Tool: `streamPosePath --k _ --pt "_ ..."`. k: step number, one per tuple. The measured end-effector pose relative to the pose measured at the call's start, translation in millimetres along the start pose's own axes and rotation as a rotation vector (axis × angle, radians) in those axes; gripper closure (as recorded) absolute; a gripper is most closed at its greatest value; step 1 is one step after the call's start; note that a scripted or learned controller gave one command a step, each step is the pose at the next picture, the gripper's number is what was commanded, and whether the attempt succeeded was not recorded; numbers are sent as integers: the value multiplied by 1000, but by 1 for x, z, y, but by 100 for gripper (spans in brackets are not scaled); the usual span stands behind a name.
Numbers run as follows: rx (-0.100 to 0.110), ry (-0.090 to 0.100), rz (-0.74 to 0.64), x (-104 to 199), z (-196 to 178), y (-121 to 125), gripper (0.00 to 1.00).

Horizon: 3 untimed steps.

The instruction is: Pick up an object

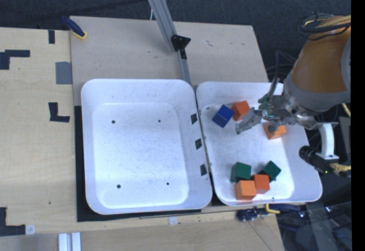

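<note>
In the right bin (pixel 225 187) lie several blocks. A blue block (pixel 222 115) and an orange block (pixel 240 109) sit near its upper left. Another orange block (pixel 276 130) lies just under the arm's wrist. Two green blocks (pixel 240 171) (pixel 271 169) and two orange blocks (pixel 246 189) (pixel 262 182) cluster near the front edge. My gripper (pixel 252 120) hangs over the upper middle of this bin, right beside the orange block by the blue one; its grey fingers point left and slightly apart, with nothing seen between them.
The left bin (pixel 140 147) stands beside the right one. A slanted metal pole (pixel 162 13) runs from the top down to the gap between the bins. The grey and orange arm (pixel 319 67) covers the right bin's upper right corner.
</note>
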<state>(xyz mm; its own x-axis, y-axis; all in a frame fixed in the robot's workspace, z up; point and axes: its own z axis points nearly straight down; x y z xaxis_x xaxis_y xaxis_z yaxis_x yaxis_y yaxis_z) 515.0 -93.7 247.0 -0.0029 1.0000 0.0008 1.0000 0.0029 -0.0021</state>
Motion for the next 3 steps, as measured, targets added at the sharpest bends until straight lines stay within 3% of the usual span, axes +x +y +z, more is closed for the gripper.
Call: streamPosePath --k 1,3 --pt "0 0 1 0 0 0 0" --pt "7 0 2 4 123 -13 0"
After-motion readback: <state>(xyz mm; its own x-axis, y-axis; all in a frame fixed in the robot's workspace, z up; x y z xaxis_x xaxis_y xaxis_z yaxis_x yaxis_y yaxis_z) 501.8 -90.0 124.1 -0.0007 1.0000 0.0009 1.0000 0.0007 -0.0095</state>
